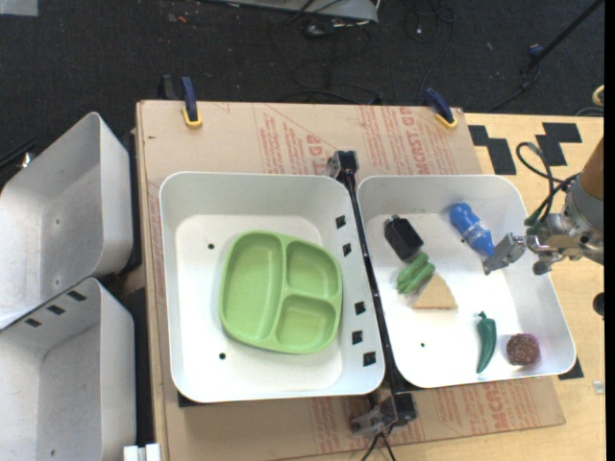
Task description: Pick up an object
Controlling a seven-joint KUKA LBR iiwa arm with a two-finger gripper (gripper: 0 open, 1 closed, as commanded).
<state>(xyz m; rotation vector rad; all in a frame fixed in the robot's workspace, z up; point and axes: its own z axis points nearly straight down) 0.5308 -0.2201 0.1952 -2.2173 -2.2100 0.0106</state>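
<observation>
**Pincer spread over the right bin's edge**

While the pincer (524, 254) hangs at the right rim of the right bin (500, 188), its two fingers stand apart with nothing between them. Far to its left, in the left bin (183, 286), lies a green divided plate (282, 293). Closer on its left rest a tan wedge (435, 296), a black block (404, 237) and a green pod (415, 275). Just beside its left finger sits a blue bottle (471, 227). Below it lie a green pepper (486, 342) and a dark red ball (523, 350).
</observation>
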